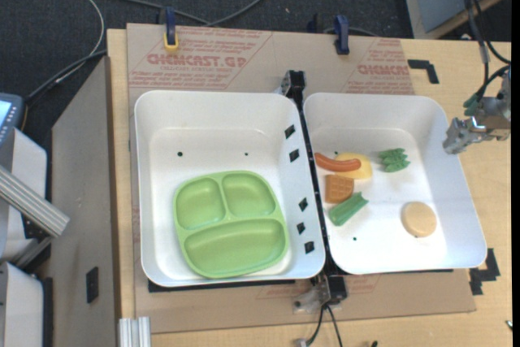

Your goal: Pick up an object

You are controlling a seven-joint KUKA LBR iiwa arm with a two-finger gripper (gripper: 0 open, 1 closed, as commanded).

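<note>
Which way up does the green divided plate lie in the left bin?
Right way up. The green divided plate lies flat on the floor of the left bin, its three compartments facing upward.

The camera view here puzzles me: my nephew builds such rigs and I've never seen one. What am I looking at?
One camera looks down at a slant on a bench with two shallow white bins. The left white bin holds a light green divided plastic plate. The right white bin holds toy food: a red sausage on a yellow piece, an orange block, two green pieces and a round tan disc. At the right edge, the robot arm's metal gripper sits beside that bin, nothing visibly held.
</note>
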